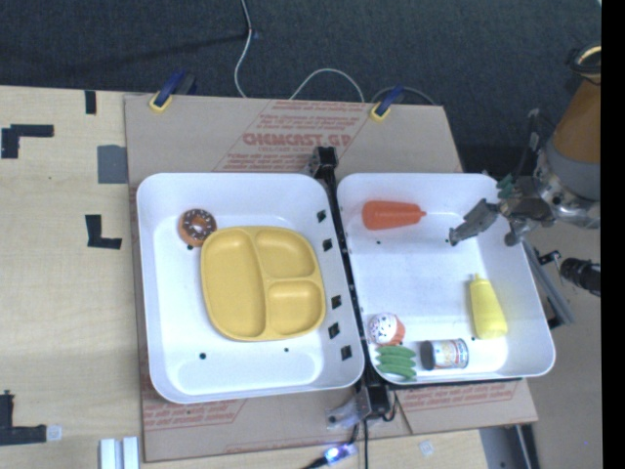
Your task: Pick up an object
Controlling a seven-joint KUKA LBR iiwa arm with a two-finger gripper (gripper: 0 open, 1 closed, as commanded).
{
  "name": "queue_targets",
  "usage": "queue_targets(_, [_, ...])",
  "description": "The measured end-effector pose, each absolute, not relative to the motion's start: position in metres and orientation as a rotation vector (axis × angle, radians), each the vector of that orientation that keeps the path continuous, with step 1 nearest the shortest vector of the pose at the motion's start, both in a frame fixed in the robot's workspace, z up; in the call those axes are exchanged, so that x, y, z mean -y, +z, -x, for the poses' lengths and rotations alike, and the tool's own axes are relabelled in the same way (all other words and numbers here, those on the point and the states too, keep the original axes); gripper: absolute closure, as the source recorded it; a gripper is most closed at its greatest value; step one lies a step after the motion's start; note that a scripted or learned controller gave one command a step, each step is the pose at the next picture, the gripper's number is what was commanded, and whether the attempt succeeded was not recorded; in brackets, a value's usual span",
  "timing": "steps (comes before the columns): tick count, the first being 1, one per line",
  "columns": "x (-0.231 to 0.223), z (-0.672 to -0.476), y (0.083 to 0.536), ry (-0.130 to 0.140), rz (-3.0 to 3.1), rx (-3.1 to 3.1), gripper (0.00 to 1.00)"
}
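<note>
Starting at the left bin [156, 262], a chocolate doughnut [197, 226] lies near its back-left corner, and a yellow divided plate [264, 281] fills much of its floor just right of the doughnut. Taking the divider between the bins [337, 262] as the landmark: right of it, in the right bin [420, 281], an orange carrot [393, 215] lies near the back; a small white-and-red ball-like toy [385, 329], a green pod-like toy [397, 362] and a small jar lying on its side [445, 354] cluster at the front; a yellow bottle [486, 307] lies farther right.

The gripper [480, 221] hangs over the right bin's back-right part, well right of the divider, its fingers spread apart with nothing between them. No object is picked yet; the carrot and the bottle look like the nearest candidates.

Risks, as I judge them: the rounded carrot or bottle could roll or squirt out of a closing pinch, and a descent near the bin wall might strike the rim.

Red print on the cardboard [293, 135] behind the divider appears to read "CHEMCAST"; the jar's label is too small to read.
</note>
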State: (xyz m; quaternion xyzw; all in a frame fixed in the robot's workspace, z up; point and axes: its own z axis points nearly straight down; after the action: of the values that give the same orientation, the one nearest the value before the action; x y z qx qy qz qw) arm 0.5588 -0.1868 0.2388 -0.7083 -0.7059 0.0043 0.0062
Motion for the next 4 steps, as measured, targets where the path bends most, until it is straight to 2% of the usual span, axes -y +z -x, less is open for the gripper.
queue_targets(1, [0.186,-0.561,0.247,0.002,2.22,2.222,0.0])
queue_targets(2, [0.188,-0.556,0.203,0.005,2.219,2.219,0.0])
queue_targets(4, [0.175,-0.566,0.102,0.004,2.218,2.222,0.0])
